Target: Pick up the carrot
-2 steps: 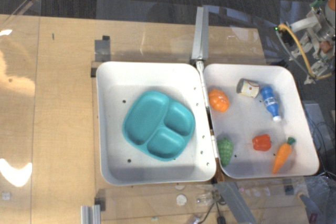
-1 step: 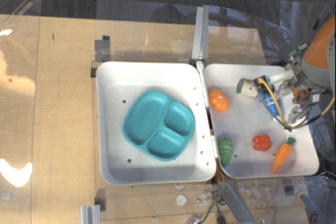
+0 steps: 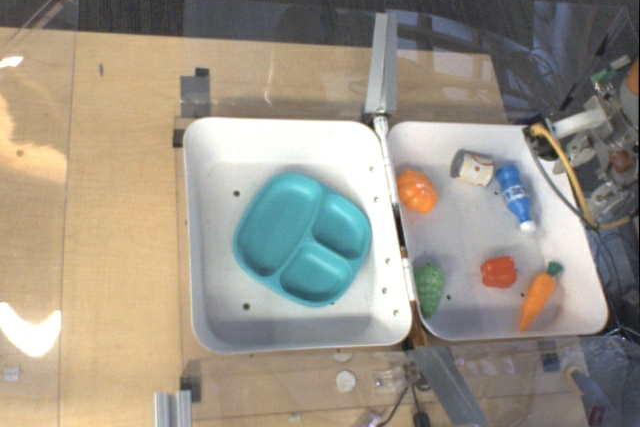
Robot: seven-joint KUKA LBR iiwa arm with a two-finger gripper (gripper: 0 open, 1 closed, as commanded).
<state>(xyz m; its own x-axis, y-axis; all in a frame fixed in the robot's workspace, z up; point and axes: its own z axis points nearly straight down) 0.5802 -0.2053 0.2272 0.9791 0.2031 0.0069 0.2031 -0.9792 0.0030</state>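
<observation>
The carrot (image 3: 537, 299) is orange with a green top. It lies tilted in the near right corner of the right bin (image 3: 470, 320), its green end pointing away from the front wall. My gripper (image 3: 616, 147) hangs at the view's right edge, just outside the bin's right wall. It sits well behind the carrot and does not touch it. Cables and a white bar cover part of the gripper.
In the right bin lie a red pepper (image 3: 498, 271) just left of the carrot, a green vegetable (image 3: 429, 287), an orange fruit (image 3: 417, 191), a blue bottle (image 3: 514, 195) and a small grey can (image 3: 473, 169). The left bin (image 3: 205, 215) holds a teal divided plate (image 3: 303, 238).
</observation>
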